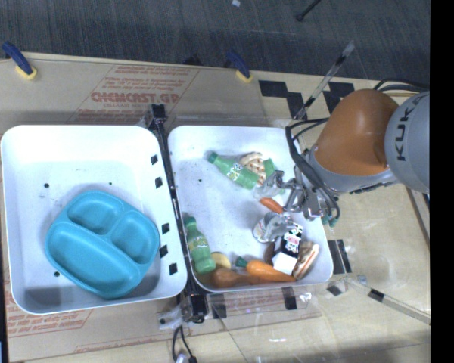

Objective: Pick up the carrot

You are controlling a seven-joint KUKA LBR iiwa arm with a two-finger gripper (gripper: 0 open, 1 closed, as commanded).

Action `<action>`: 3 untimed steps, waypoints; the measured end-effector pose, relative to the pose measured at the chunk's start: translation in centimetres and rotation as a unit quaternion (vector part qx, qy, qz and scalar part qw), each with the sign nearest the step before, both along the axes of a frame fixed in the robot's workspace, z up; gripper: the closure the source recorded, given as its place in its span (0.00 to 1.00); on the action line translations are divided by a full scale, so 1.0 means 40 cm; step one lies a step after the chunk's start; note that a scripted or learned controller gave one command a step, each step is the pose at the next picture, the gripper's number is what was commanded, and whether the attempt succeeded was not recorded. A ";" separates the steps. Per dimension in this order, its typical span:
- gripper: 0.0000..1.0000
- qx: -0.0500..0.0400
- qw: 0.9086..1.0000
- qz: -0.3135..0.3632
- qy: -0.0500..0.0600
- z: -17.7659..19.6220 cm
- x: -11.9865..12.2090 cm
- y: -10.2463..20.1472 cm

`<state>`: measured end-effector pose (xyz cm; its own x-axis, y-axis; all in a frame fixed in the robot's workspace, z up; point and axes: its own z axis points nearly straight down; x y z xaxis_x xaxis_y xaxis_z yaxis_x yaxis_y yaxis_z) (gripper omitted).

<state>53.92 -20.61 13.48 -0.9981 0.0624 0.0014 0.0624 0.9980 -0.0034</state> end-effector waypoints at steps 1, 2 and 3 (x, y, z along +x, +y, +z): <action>0.00 0.003 0.997 0.072 0.001 -0.003 -0.116 0.198; 0.00 0.002 0.999 0.051 0.001 -0.108 -0.110 0.100; 1.00 0.002 0.999 0.054 0.001 -0.082 -0.107 0.104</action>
